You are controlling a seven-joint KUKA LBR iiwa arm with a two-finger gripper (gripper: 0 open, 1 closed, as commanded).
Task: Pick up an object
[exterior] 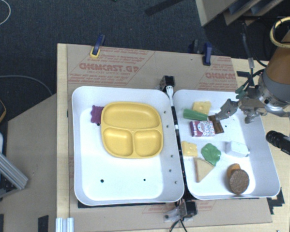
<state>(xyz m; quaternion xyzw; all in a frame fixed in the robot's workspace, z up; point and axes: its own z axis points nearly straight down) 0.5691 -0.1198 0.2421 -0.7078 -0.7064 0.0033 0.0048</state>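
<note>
Grey gripper [221, 117], centre-right of frame, finger state unclear, over brown-red packet [203, 128] in right bin [272, 178]: descend straight, centred, w/o nudging green stick [195, 114].

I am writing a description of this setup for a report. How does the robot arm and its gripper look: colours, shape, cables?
The arm is a thick round body, orange-brown above and grey at the wrist, with a yellowish ring at the top. Thin dark cables run down beside it. The gripper is small, grey metal, with slim fingers and a dark tip.
</note>
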